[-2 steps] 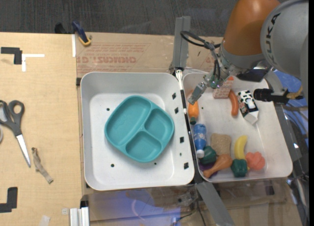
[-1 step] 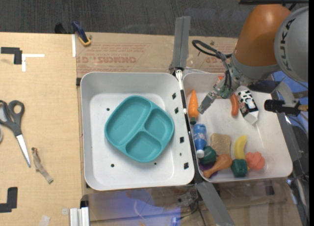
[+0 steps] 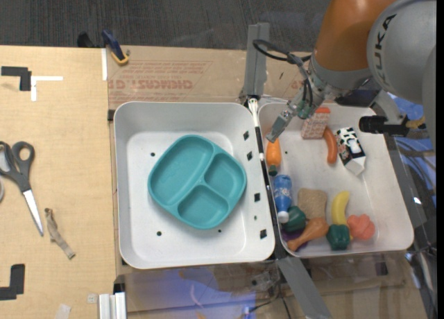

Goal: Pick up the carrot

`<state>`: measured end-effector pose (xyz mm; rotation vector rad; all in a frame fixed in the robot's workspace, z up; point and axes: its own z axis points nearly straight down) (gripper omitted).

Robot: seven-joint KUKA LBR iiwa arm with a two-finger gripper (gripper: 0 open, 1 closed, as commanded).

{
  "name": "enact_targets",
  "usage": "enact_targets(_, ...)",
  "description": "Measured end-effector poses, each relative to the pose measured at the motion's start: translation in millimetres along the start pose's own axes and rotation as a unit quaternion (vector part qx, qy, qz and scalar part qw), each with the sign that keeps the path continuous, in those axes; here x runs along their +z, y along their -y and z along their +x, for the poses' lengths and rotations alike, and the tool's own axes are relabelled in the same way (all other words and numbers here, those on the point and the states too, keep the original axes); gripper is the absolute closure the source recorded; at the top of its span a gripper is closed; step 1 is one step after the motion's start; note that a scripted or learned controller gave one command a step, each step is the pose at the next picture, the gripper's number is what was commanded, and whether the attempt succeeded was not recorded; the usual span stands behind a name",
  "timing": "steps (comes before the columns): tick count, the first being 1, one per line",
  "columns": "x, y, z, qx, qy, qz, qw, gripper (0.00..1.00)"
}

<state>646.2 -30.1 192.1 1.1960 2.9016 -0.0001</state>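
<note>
Right bin (image 3: 399, 238), front edge: smooth tapered orange carrot (image 3: 307, 233) lying flat, between a green pepper (image 3: 292, 220) and a square bread slice (image 3: 313, 204), untouched. Teal three-compartment plate (image 3: 198, 182) sits in the left bin (image 3: 132, 241). Gripper (image 3: 288, 118) hovers near the right bin's back-left corner, slim fingers slightly apart, clamped on nothing.

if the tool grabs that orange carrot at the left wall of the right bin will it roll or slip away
Probably. The carrot looks rounded, smooth and tapered, so it may roll or squirt out. It lies against the bin wall, cramping the approach. It looks like rigid toy plastic, likely light.
</note>
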Motion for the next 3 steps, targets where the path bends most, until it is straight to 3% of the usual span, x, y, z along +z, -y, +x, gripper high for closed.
enact_targets(1,0.3,7.0,33.3,0.042,-0.001,0.001,0.9991,0.00)
enact_targets(2,0.6,58.8,31.4,0.101,-0.001,0.001,0.9949,0.00)
enact_targets(3,0.2,22.7,-12.3,0.094,0.000,0.000,0.9956,0.00)
